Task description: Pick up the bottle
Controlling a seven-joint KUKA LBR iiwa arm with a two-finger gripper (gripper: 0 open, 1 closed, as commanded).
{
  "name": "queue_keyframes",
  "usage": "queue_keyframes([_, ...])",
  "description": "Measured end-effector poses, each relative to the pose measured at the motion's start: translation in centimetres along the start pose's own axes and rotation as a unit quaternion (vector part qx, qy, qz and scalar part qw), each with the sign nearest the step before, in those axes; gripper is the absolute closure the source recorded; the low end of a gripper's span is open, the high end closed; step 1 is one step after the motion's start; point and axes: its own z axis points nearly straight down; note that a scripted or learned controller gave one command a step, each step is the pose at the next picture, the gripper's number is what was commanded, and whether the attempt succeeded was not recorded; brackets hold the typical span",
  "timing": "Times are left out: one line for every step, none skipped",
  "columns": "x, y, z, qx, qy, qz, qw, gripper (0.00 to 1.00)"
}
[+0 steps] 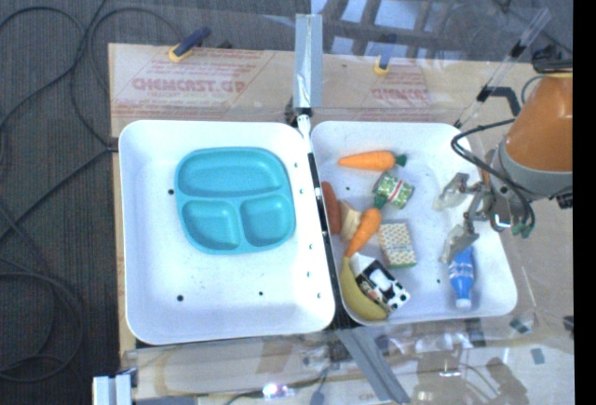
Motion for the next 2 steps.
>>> queue_keyframes([0.0,0.0,0.0,0.000,0.000,0.000,1.0000,0.00])
queue_keyframes([1.4,-0.2,4.4,0.000,-0.006,-0.005,1.0000,0.00])
